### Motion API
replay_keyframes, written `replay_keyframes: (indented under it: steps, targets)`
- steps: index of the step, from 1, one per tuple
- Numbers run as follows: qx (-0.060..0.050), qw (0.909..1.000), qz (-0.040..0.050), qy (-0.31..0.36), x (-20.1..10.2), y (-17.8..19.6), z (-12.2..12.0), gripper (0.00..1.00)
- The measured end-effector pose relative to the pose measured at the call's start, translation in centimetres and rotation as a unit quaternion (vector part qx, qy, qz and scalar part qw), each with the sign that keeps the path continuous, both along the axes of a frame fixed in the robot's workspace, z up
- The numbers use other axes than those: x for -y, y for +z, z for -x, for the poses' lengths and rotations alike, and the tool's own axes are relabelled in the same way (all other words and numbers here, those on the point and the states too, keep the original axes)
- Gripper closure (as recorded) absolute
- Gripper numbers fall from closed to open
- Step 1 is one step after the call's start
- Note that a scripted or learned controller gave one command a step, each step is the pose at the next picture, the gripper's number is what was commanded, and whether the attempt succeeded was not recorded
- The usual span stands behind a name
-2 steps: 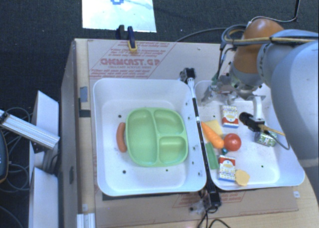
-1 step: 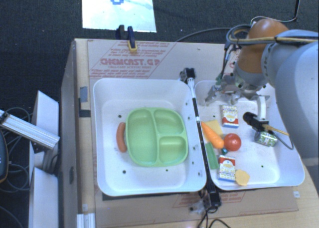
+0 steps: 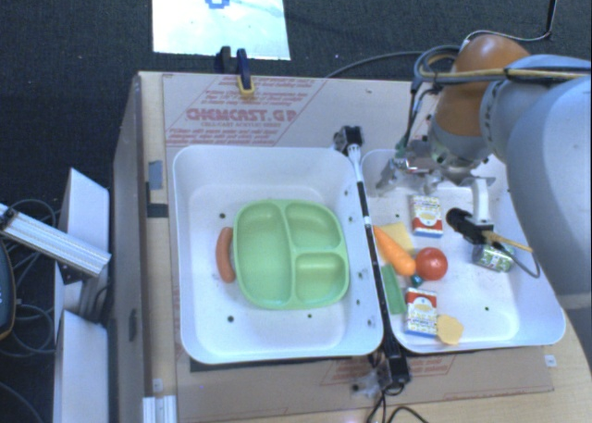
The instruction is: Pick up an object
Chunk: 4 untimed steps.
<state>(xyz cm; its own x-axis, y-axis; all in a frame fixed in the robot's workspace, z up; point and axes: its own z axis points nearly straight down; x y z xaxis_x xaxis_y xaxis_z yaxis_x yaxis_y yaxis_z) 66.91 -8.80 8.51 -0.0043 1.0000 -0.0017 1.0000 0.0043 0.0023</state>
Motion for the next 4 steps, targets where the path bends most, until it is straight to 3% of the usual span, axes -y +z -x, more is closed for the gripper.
replay_keyframes:
  steps: [4]
  targets:
    - [0.000,1.0000,0.0002,0.000,0.07,0.00,0.00,0.00]
